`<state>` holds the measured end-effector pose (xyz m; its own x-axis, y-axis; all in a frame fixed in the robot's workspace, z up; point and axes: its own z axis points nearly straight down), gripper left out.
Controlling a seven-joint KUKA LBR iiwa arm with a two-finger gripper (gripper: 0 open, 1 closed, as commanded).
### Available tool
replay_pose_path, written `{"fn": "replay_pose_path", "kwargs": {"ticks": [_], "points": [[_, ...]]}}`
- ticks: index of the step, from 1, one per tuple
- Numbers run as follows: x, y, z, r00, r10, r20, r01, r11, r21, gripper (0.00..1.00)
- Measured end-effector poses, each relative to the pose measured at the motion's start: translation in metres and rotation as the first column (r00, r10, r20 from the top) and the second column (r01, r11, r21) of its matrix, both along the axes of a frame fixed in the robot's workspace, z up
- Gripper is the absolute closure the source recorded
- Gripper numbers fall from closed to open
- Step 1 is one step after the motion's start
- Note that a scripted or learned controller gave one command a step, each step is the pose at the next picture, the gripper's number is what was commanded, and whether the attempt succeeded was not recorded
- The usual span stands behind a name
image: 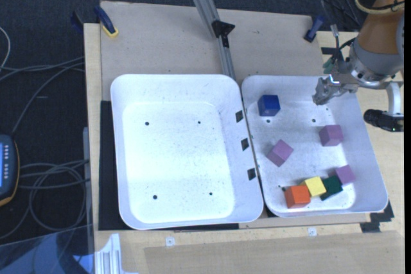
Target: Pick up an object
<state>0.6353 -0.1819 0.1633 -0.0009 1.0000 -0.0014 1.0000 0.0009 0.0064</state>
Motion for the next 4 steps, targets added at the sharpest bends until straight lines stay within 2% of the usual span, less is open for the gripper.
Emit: {"fn": "replay_pose_path", "kwargs": {"ticks": [1, 2, 3, 4], "points": [[-0.005, 0.0, 0.062, 1.0, 0.001, 0.003, -0.001, 1.0, -0.001, 1.0], [-0.004, 0.001, 0.07, 1.0, 0.0, -0.003, 0.0, 1.0, 0.001, 1.0], [-0.023, 0.057, 0.068, 1.0, 0.005, -0.008, -0.005, 1.0, 0.004, 1.0], [-0.028, 0.102, 0.075, 1.0, 0.005, -0.007, -0.005, 1.0, 0.004, 1.0]]}}
